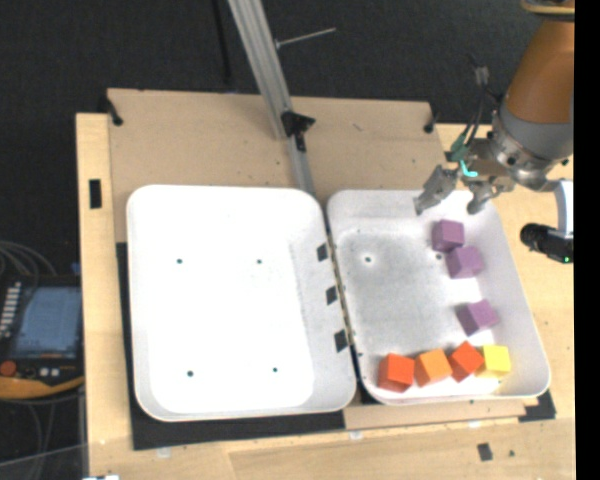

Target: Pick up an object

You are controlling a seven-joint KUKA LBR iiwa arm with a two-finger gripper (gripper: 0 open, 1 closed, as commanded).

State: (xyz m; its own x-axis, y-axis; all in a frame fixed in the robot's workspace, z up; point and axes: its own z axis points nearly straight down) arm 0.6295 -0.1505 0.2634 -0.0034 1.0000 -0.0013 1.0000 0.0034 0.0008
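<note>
Purple cubes [464,262] lie in the right bin [380,298]; orange cubes [432,365] along its near wall; fingers [429,192] spread apart above.

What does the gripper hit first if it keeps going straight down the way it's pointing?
Likely the top purple cube. The gripper hangs open over the right bin's far end, its fingers spread just above that cube. Depth is unclear from this slanted view, so it could land on bin floor beside the cube instead.

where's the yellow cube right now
The yellow cube sits in the right bin, in its near right corner, at the right end of a row of orange cubes, next to one.
</note>
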